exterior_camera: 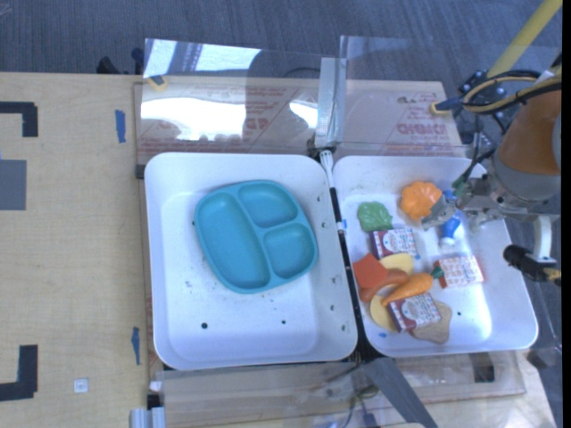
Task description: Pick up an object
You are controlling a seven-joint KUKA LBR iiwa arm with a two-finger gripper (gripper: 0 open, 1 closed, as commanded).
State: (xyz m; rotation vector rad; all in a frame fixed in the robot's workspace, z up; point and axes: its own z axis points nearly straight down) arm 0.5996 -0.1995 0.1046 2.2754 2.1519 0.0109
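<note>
Two shallow white plastic bins side by side on the bench. In the left bin [169,239], a light-blue three-compartment plate [256,234], lying flat near the middle. In the right bin [508,315], a cluster of toy food: a green leafy lump [375,215] at about ten o'clock of the bin, an orange rounded piece [419,200] just beside it at twelve o'clock, red-and-white printed packets [393,241] at the centre, another packet [459,270] toward three o'clock, an orange carrot-shaped piece [409,286] and a red-orange wedge [370,270] toward seven o'clock, yellow and tan flat pieces [428,328] at six o'clock. Grey arm with orange band [532,141] reaching in at two o'clock. Gripper [451,221] low over the bin, just beside the orange rounded piece, a small blue item [450,230] at its tip. Finger opening: cannot tell; nothing visibly held.
</note>
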